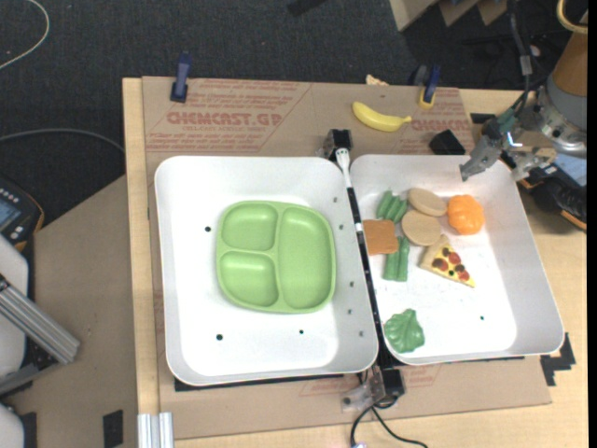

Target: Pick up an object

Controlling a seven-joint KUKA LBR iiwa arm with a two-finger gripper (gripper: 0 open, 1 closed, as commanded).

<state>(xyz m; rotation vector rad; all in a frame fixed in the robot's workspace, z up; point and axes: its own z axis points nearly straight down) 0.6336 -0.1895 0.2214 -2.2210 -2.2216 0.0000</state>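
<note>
I hang at the far right rim of the right bin, whether my jaws are parted or clenched I cannot tell, and the orange fruit sits nearest, just below-left inside it.

The right bin holds toy food: an orange, two tan discs, green beans, toast, pizza slice, and lettuce nearest.

camera view | fixed overhead, slanted down | both bins in frame
</note>
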